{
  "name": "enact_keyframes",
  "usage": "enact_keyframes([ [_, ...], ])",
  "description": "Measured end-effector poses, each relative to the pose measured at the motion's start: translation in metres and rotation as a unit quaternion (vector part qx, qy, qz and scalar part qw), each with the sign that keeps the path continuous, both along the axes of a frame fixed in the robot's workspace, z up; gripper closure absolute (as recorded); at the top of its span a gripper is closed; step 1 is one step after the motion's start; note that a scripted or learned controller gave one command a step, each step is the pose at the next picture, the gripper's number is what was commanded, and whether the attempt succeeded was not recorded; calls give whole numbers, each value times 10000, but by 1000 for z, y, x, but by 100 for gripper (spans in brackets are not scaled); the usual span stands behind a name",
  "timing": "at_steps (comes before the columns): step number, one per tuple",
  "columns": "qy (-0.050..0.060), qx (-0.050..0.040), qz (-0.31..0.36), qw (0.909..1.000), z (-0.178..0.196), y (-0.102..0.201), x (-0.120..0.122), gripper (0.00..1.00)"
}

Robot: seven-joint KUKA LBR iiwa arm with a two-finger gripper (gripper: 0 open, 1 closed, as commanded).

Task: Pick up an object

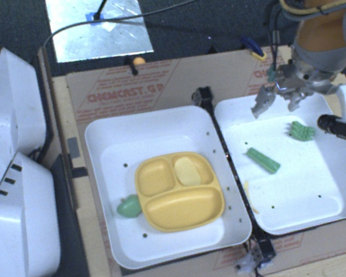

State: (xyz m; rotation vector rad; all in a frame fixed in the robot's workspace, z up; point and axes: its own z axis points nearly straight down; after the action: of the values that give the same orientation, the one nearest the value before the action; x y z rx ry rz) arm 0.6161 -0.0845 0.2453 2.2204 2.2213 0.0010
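Observation:
My gripper (278,101) hangs over the far edge of the right bin (318,208), its two grey fingers spread apart with nothing between them. Nearer the bin's middle lies a green stick (263,160), below and left of the gripper. A small green leafy piece (301,131) rests to the right of it, just below the gripper. In the left bin (157,121) sits a yellow divided tray (179,190) with a pale yellow piece (189,173) in its upper right compartment. A green rounded object (129,206) lies against the tray's left side.
A black cylindrical part (335,126) juts over the right bin's right side. A black clamp (202,95) sits at the far end of the seam between the bins. White housings (16,189) stand to the left, and a metal plate (98,21) lies at the back.

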Motion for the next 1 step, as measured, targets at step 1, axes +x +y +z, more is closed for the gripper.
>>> enact_keyframes([
  [1,24,1,-5,10000,-57,-8,4,0],
])
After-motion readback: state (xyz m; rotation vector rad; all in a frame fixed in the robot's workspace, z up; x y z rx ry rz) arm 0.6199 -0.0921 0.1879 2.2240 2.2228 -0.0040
